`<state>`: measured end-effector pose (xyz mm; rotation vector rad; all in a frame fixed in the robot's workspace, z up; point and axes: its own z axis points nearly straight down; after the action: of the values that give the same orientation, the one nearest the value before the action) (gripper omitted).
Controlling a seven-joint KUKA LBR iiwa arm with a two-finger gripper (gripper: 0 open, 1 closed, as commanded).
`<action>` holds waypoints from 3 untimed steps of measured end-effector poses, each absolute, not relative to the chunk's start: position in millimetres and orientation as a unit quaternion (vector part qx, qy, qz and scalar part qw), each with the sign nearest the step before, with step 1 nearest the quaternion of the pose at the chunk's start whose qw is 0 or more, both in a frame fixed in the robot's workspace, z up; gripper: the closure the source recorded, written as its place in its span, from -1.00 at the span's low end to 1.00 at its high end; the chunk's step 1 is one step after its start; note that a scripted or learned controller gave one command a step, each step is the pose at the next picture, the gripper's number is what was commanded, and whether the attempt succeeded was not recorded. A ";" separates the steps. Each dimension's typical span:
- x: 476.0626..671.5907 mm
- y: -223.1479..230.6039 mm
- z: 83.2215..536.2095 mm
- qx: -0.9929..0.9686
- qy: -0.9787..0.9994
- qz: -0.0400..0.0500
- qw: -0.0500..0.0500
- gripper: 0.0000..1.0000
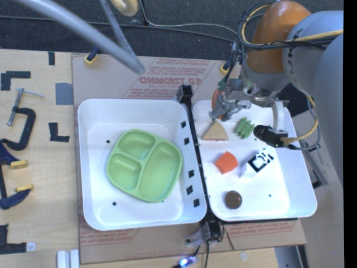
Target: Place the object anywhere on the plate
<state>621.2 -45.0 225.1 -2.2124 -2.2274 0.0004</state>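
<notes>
Because the tan wedge [215, 132] beneath the hand [223, 111] looks light and rigid, grip its flat sides; finger state cannot be told.

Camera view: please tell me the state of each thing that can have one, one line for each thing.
Plate: lies flat in the left bin, nothing on it.
Tan wedge: rests on the floor of the right bin, just below the gripper.
Orange block: rests in the right bin, free.
Green piece: rests in the right bin, free.
Brown ball: rests in the right bin, free.
Gripper: low over the tan wedge.
</notes>
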 end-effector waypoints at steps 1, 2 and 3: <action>622.2 9.9 232.9 -0.705 -0.710 0.000 0.001 1.00; 631.3 65.1 240.3 -0.705 -0.710 0.000 0.001 1.00; 632.0 123.2 227.7 -0.705 -0.709 0.001 0.001 1.00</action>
<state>632.0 123.2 227.7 -2.2139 -2.2271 0.0025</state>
